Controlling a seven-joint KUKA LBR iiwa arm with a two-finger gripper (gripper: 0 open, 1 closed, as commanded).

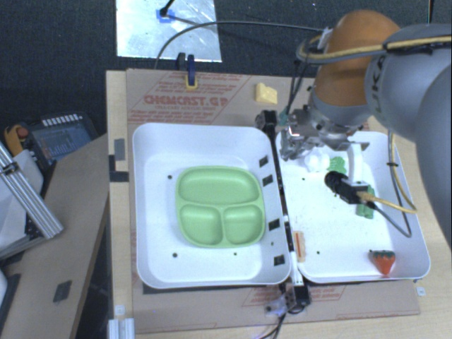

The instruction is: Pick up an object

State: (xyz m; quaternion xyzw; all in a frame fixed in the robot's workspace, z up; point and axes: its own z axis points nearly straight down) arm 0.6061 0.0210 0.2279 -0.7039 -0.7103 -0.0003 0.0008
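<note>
Dark carpet surrounds the table (117,122), which carries a printed cardboard sheet (212,99) and two white bins side by side. Left bin (152,189): one green divided tray (219,207), lying flat near the centre. Right bin (332,242): several small items. The arm (399,76) enters from the right and the pincer (293,145) stands low over the right bin's far left corner, close to the wall between the bins. Whether the pincer is open or closed cannot be told from this angle, and nothing is seen held in it. A white lump (315,162) lies just beside the pincer, on its right, with a green piece (338,165) touching or nearly touching that lump. A second green piece (365,210) lies further toward the near right. A strawberry (383,260) rests in the near right corner, well apart from the pincer. An orange stick (299,246) lies along the bin's left wall, near the front. Outside the bins, a yellow block (266,92) sits on the cardboard behind them, and a foil sheet (167,16) lies on the carpet
</note>
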